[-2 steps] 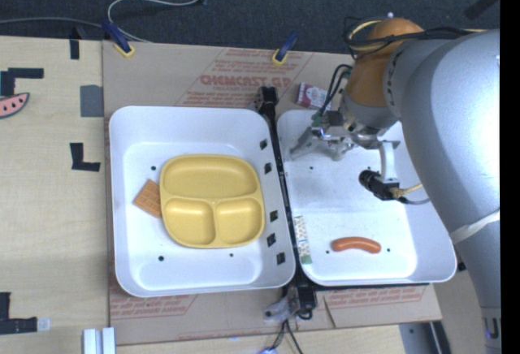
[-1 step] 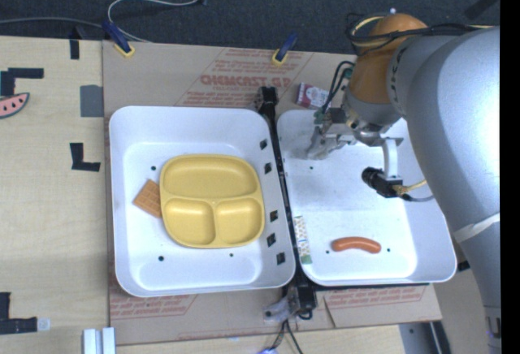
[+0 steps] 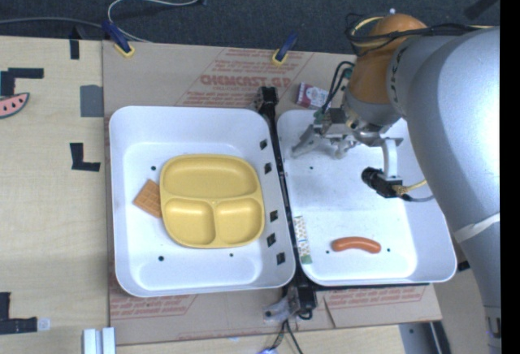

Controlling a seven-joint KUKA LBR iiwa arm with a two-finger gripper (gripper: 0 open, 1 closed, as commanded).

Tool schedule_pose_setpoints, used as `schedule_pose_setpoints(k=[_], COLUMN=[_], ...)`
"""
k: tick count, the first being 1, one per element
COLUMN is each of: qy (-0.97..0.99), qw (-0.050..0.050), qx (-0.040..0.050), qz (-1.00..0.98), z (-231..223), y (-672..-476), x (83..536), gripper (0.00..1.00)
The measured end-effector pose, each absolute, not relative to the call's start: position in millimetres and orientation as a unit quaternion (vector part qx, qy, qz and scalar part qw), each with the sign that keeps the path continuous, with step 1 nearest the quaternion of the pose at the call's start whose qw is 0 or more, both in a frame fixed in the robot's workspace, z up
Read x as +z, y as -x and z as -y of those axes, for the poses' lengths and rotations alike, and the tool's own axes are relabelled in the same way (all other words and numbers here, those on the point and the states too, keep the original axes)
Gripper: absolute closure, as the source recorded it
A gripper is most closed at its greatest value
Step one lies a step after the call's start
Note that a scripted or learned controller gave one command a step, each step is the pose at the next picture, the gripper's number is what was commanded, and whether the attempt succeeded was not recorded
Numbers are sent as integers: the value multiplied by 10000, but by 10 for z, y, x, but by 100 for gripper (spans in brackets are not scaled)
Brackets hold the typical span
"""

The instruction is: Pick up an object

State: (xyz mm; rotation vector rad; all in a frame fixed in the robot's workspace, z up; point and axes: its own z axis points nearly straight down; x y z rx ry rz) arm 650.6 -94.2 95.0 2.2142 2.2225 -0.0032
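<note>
Gripper [image 3: 325,137] poised over right bin [image 3: 422,263], finger state cannot be told, sausage [image 3: 356,245] at five o'clock, yellow divided plate [image 3: 213,200] and cracker [image 3: 148,198] in left bin [image 3: 138,263].

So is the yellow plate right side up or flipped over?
Right side up. The yellow plate lies flat in the left bin, and its three hollow sections face upward.

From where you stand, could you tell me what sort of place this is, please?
Probably a robotics lab bench for grasping trials: two white bins clamped side by side on cardboard, a KUKA arm reaching in, and toy props, a yellow divided plate and a hot dog.
</note>
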Motion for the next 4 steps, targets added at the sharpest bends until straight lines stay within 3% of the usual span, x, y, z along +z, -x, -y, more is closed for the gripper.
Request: schedule_pose_setpoints(k=[1, 2, 3, 4], qy=[-7073, -7072, -7075, -7074], qw=[9, 36, 38, 35], qx=[-1, 12, 8, 8], qz=[-7069, -7070, -7067, -7068], z=[1153, 1039, 1045, 1044], y=[-5705, -5524, -5525, -5524], x=[862, 866, 961, 960], gripper=[0, 0, 100, 0])
